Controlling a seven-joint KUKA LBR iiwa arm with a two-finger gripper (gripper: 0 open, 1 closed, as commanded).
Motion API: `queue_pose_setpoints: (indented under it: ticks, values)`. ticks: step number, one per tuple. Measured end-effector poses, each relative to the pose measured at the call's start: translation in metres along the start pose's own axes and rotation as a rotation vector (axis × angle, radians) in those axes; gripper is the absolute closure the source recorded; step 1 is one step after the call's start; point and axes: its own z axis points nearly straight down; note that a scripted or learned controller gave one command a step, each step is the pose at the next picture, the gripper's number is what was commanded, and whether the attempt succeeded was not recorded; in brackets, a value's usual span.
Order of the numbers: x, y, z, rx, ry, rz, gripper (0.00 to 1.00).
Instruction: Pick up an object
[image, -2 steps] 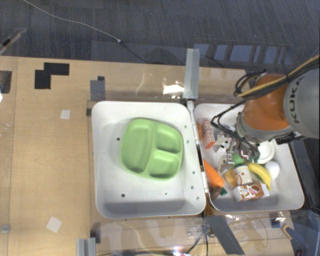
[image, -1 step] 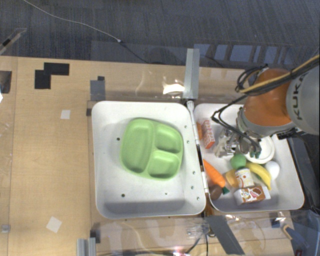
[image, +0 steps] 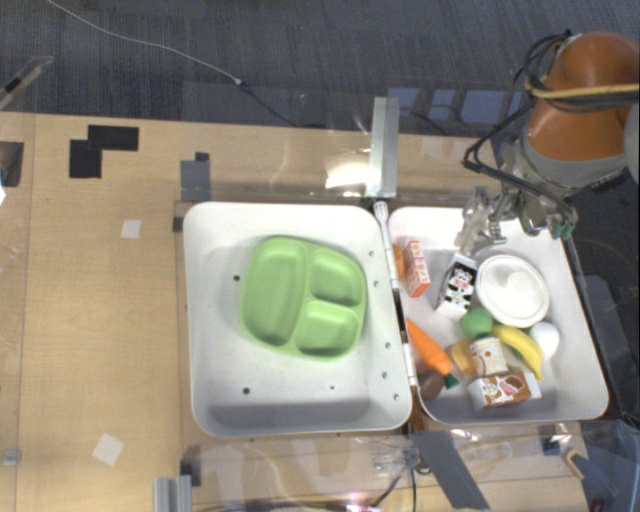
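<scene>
Gripper (image: 478, 232) at right bin's (image: 590, 400) 12 o'clock | fingers apart, empty | poised above black-and-white carton (image: 459, 284), probably lining up a grasp.

Arm reaching in from two o'clock, orange band up top, gripper (image: 480, 222) angled down toward eight o'clock.

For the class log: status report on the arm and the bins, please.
Gripper above right bin, top edge. Nothing seen in its jaws. Black-and-white carton just below it, beside white bowl. Green tray alone in left bin.
</scene>
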Motion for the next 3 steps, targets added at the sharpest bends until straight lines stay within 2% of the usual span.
queue_pose_setpoints:
  ticks: [1, 2, 3]
  values:
    - [0.01, -0.112, -0.03, 0.0, 0.007, -0.242, 1.0]
    - [0.072, -0.101, -0.035, -0.006, 0.011, -0.503, 1.0]
    - [0.022, -0.103, -0.037, -0.007, 0.007, -0.808, 1.0]
